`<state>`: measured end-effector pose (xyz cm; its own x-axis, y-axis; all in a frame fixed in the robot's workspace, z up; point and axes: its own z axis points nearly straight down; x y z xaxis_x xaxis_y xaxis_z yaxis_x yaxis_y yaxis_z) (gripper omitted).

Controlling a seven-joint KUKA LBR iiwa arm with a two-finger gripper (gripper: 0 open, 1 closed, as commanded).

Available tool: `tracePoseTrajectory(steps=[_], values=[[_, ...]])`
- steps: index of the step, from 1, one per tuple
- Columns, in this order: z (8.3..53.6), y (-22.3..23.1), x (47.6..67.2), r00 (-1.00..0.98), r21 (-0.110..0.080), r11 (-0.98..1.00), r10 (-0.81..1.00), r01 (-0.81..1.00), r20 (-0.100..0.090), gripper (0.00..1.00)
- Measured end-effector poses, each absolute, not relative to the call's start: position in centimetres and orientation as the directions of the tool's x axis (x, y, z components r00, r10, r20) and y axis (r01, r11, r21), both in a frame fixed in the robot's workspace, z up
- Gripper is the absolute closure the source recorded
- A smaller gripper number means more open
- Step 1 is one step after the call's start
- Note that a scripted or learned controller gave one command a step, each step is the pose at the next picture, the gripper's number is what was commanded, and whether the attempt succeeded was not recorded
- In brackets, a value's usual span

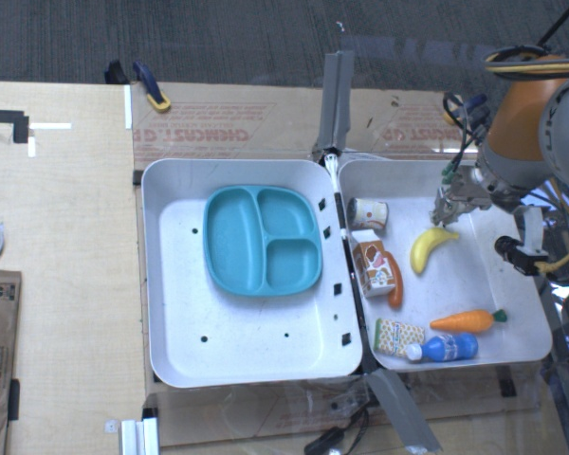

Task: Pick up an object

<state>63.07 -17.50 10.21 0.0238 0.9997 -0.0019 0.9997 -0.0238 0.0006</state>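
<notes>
The grey arm with the orange band [529, 112] reaches in from the right and places the hand [448, 210] low over the right white bin [536, 335], just above the upper end of the curved yellow plastic banana [429, 247]; whether the hand is released or clenched cannot be determined (it is small and seen from above), and no object is visible between its parts. The same bin contains a small white cup [369, 213], a brown printed carton [369, 263], a red-orange sausage-shaped piece [395, 286], an orange toy carrot [468, 321], a blue bottle [443, 350] and a green-patterned packet [396, 335]; the left white bin [175, 349] contains a teal three-compartment tray [263, 239]; both bins stand side by side on the bench [57, 216].
</notes>
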Motion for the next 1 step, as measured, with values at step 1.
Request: tracePoseTrajectory(steps=[1], values=[[10.20, -17.49, 63.07, 0.024, 0.000, -0.024, 1.000, 1.000, -0.002, 0.00]])
